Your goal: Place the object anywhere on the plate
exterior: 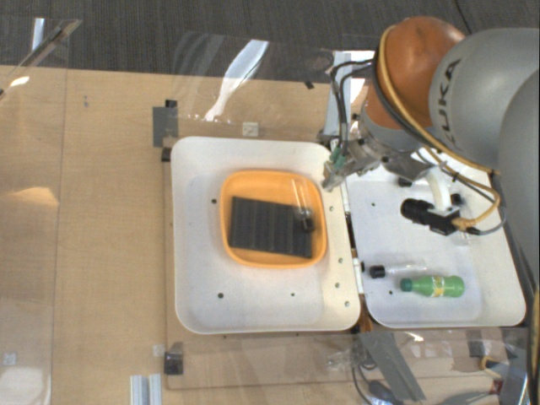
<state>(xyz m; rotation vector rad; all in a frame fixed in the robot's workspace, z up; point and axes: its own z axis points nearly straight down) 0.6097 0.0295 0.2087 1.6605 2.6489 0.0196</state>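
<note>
"KUKA" lettering [445,91] – partly seen, on grey arm [506,99]

My arm [477,83] runs off the frame's top and right edges and hides the upper part of the right bin [396,243]. Small thing [303,216] at right of plate [270,262]: too small to name. Likewise black bit [375,271], lower right.

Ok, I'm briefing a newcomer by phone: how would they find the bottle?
Find the white bin on the view's right. Near its front edge a bottle lies on its side. It alone is green, unlike the small black piece beside it.
</note>
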